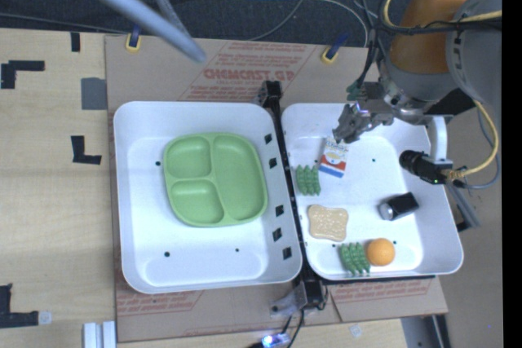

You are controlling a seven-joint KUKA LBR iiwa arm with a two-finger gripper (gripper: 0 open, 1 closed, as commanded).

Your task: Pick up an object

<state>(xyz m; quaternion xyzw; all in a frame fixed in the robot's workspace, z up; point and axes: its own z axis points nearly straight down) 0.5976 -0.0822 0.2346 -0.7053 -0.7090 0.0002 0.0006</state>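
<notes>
The gripper [345,134] hangs over the back part of the right bin [432,234], with its tip pointing down and toward the left. I cannot tell if the jaws are apart or together, because from this angle the wrist hides them.

Just below the jaws and a little to their left is a small carton [333,162], white with red and blue. It is touching them or nearly so. In my judgement this is the object chosen for the pick, since the jaws are aimed at its top edge. I cannot see whether it is already gripped.

Further from the jaws, toward the front of the bin, lie a green ridged piece [307,179], a slice of toast [328,222] and an orange ball [380,252]. A black roll [397,207] lies well apart, on the arm's side. The carton has free space around it, so the approach looks easy.

The green plate [216,179] is alone in the left bin [147,261], far from the jaws.
</notes>
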